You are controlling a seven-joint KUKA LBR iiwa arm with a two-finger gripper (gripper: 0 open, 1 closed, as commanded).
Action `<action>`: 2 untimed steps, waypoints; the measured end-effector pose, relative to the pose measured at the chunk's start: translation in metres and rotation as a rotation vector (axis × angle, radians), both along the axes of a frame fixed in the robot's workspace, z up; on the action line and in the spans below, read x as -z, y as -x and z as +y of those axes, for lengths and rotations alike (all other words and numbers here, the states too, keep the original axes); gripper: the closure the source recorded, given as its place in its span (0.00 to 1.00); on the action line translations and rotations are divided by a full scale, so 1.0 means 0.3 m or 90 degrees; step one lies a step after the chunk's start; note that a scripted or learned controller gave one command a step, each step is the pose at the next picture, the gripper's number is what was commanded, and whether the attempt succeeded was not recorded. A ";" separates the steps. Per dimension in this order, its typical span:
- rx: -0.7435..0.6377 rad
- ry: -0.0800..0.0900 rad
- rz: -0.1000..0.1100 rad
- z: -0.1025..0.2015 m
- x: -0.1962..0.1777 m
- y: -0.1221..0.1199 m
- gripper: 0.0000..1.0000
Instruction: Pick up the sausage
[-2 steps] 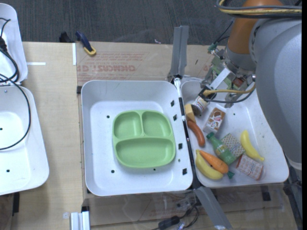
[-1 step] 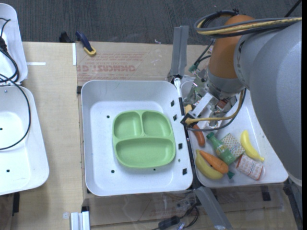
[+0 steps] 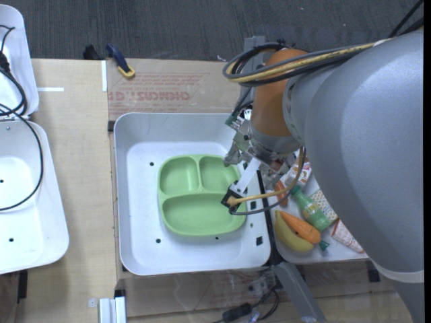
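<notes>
Right bin (image 3: 303,256), right of gripper (image 3: 239,157): mostly under arm (image 3: 363,147), only near corner visible.
Banana (image 3: 291,239), below-right of gripper: partly covered by carrot (image 3: 302,228).
Green bottle (image 3: 314,208), right of gripper: upper end hidden by wrist.
Printed packet (image 3: 347,238), further right: cut off by arm, label unreadable.
Green tray (image 3: 195,200), just left of gripper: right rim partly hidden.
White tub (image 3: 27,207), well left of gripper: cut by picture edge.

The grey arm (image 3: 363,126) reaches in from the view's right, its gripper (image 3: 244,155) pointing down
</notes>
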State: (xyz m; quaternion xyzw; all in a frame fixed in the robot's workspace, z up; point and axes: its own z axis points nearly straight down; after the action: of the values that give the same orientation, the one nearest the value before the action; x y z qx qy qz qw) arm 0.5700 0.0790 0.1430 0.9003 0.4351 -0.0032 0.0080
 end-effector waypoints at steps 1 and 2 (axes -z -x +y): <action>-0.076 -0.009 0.005 0.046 -0.547 -0.137 0.00; 0.030 -0.010 -0.003 0.184 0.105 -0.064 0.00</action>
State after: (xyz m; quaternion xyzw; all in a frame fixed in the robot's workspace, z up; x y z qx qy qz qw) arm 0.5891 0.1343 0.1114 0.9105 0.4135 0.0026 0.0017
